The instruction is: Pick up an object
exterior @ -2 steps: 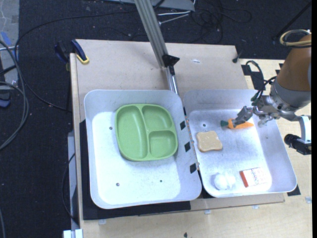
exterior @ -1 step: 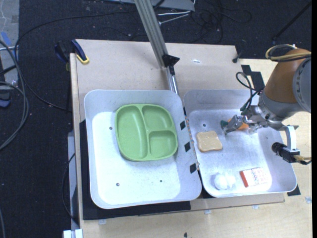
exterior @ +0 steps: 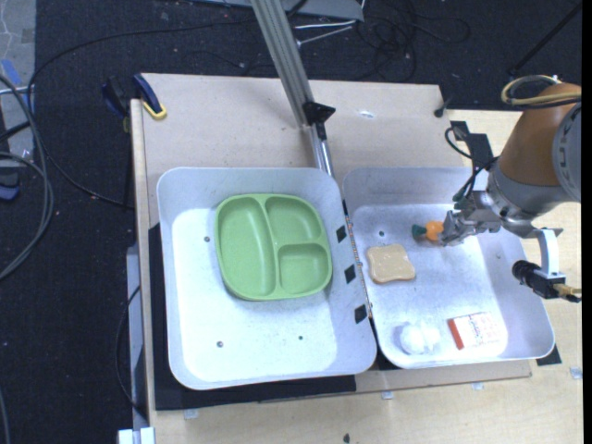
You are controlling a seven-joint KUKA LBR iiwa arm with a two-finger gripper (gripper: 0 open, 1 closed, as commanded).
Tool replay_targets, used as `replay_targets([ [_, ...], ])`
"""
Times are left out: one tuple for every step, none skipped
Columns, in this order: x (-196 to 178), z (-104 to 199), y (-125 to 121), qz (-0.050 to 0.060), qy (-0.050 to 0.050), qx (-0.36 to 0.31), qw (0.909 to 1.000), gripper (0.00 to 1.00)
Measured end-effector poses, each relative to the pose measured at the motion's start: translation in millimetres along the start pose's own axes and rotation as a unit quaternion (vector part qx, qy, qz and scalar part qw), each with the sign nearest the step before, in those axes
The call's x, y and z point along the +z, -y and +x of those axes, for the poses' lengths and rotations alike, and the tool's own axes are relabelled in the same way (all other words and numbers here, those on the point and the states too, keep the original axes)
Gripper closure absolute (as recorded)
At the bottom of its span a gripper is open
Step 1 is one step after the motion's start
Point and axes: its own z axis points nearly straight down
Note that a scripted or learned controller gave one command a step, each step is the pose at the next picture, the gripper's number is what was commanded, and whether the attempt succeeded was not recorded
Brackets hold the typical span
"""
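A: What takes up the most room here?

B: The light wooden counter (exterior: 388,100), with two shallow white bins side by side on it. The left white bin (exterior: 199,340) carries a green plastic plate with three compartments (exterior: 275,246), lying flat in its upper middle part.

A: And the other bin?

B: The right white bin (exterior: 518,276) holds the smaller things. The grey arm with the orange band (exterior: 541,151) reaches in from the right and comes down over that bin's upper part.

A: What is lying in it?

B: A tan slice of toast (exterior: 390,265) sits near the bin's left side, flat on the floor. Toward the lower edge there is a small red and white carton (exterior: 475,330), and just left of that a white rounded lump (exterior: 418,338), near but apart from the carton.

A: Anything smaller?

B: A small orange object with a green end (exterior: 428,232), above and to the right of the toast, in the upper middle of the right bin. It rests just beside the tip of the gripper (exterior: 451,229), on its left.

A: Is the gripper holding it?

B: I cannot tell. The gripper is low and right against the orange object, but its tip is too small and dark to show whether it is spread or pressed together.
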Motion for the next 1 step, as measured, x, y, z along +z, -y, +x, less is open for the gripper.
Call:
replay_targets([
  [-43.8,3.7,-3.3,-0.002,0.000,-0.001,1.0000,1.00],
])
